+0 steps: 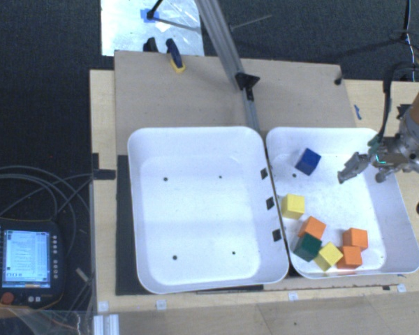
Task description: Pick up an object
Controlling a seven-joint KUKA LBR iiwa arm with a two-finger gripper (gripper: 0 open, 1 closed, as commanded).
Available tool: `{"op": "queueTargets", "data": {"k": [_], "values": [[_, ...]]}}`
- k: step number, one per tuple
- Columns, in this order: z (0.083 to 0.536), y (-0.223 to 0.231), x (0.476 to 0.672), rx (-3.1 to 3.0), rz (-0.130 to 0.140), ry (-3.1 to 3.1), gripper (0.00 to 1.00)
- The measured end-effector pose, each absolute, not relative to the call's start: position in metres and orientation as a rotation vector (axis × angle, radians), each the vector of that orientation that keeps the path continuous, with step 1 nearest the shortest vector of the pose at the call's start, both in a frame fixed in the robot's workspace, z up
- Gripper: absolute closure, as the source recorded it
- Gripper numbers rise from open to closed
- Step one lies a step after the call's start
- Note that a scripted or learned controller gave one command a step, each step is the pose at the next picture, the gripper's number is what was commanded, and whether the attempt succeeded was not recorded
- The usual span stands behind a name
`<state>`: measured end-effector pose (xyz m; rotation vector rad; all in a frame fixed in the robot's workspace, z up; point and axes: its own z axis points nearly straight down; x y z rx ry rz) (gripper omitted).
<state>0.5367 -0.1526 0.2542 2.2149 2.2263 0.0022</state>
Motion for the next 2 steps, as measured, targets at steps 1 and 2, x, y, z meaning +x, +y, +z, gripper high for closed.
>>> {"op": "queueTargets", "data": {"k": [1,2], "values": [[0.254,-0.153,0.537,2.216,0.003,2.225,0.0],[0.202,-0.142,0.534,2.221,-0.002,2.227,0.0]]}}
